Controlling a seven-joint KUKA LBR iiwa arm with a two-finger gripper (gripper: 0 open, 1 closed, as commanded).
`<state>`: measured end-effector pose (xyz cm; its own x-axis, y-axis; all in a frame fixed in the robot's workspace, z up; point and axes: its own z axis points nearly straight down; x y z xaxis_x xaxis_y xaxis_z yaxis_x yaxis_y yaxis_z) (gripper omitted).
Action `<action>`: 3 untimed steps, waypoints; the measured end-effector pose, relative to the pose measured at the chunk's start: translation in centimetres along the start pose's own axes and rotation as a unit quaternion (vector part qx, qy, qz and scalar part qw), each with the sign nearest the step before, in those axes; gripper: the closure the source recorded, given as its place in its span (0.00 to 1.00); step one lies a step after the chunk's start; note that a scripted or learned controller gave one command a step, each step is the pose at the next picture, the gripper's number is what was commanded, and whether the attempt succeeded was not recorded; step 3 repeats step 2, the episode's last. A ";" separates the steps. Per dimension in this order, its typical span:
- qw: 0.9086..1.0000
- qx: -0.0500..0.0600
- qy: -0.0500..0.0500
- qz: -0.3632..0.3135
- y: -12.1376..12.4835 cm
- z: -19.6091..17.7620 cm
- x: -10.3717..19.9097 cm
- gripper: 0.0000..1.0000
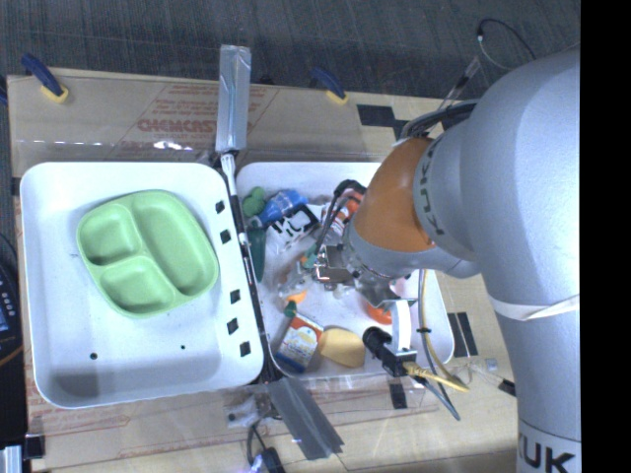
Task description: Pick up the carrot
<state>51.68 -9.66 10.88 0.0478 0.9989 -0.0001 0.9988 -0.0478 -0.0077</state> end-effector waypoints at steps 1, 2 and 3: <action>1.000 0.002 0.001 -0.001 0.0 -0.9 0.1 1.00; 0.999 -0.003 0.001 0.051 3.3 -11.0 5.2 1.00; 0.999 -0.003 0.001 0.051 3.3 -11.0 5.2 1.00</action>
